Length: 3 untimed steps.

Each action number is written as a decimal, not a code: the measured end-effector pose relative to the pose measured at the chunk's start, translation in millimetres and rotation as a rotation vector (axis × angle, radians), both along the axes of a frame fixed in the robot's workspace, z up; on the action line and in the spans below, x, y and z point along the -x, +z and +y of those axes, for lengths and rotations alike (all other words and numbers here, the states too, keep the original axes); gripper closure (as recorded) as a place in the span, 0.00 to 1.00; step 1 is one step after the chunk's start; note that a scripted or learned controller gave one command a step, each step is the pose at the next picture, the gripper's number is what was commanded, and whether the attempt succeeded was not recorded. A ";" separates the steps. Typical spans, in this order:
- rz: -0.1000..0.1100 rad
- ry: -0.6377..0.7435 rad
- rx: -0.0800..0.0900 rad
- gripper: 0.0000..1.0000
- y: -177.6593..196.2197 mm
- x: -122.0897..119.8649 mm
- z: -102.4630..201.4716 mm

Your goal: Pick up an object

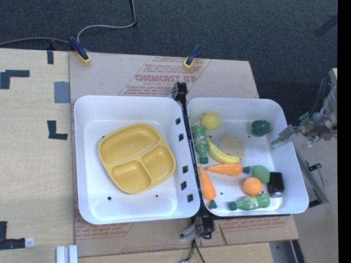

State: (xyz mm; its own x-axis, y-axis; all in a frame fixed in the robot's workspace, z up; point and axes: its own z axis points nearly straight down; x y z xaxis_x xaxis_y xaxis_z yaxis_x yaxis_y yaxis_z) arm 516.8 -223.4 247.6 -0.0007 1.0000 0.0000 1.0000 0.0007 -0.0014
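We see two shallow white plastic bins side by side on a brown cardboard sheet (164, 75). The left bin (88, 201) holds a yellow three-compartment plastic tray (137, 156), lying tilted near its centre.

The right bin (293, 199) carries the small things. At its 11 o'clock lies a round yellow lemon (210, 120); at 1 o'clock, a dark green rounded piece (260, 127). Near the middle sit a tan square slice (232, 145) and a yellow banana (222, 154), touching. Along the 9 o'clock wall stands a green bottle (200, 144). Below centre lie two orange carrots (207, 184), one (226, 169) pointing toward 3 o'clock. Toward 5 o'clock we find an orange ball (252, 186), a black block (275, 183) and a second green bottle (251, 203) lying flat.

The gripper (315, 129) hovers at the bin's 3 o'clock, outside its rim, with nothing visibly in it; we cannot tell its opening.
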 end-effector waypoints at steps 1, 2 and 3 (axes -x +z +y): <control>-0.006 0.001 0.000 0.00 -161.0 -32.9 39.4; -0.008 0.002 0.002 0.00 -160.9 -105.4 48.9; -0.005 0.002 0.001 0.00 -161.5 -142.3 61.3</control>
